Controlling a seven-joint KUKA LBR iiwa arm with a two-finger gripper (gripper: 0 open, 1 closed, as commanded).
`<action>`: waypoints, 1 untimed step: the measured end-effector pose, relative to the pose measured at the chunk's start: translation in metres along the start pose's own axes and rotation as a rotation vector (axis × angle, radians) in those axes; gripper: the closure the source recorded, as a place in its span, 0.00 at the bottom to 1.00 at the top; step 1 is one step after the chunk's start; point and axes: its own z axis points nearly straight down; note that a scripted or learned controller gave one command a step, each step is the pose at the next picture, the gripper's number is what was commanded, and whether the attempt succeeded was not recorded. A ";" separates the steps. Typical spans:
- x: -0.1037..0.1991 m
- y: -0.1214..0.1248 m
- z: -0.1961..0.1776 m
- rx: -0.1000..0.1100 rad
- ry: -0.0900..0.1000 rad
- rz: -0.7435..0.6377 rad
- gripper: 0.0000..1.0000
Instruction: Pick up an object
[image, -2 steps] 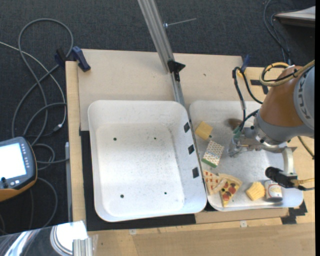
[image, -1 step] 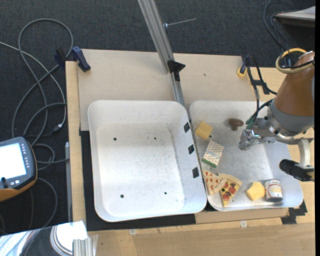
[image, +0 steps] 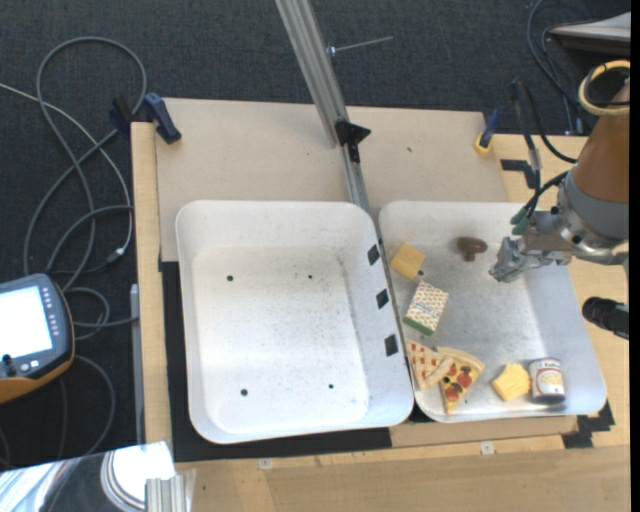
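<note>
Pizza slice (image: 452, 376) — claw (image: 503, 268) well apart

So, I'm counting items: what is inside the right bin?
The right bin holds a yellow block, a brown lump, a patterned box, a pizza slice, a cheese wedge and a small can. The tool covers a patch of floor.

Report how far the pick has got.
Done: nothing lifted; the pizza slice, small can and patterned box all lie in the right bin. In hand: the tool hangs beside the brown piece. Left: grasp and lift.
</note>
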 end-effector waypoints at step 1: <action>0.048 -0.004 0.004 0.010 0.005 -0.004 1.00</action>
